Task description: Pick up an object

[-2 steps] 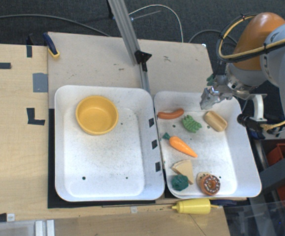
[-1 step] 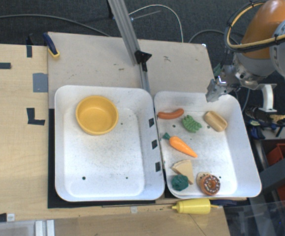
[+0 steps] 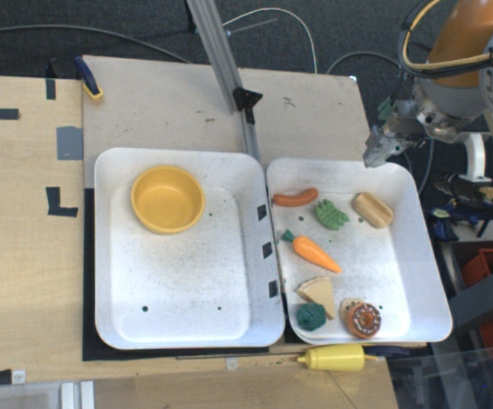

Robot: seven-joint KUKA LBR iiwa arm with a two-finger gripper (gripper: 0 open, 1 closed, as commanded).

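The right bin holds several toy foods: a sausage, a green leafy piece, a bread roll, a carrot, a cheese wedge, a dark green piece and a donut. My gripper hangs over the bin's far right corner, above and just beyond the bread roll, with nothing seen in it. The left bin holds a yellow bowl.
A yellow mustard bottle lies on the bench just in front of the right bin. A grey metal pole slants down to the gap between the bins. A yellow-and-blue clamp sits at the back left. Cables run behind the bins.
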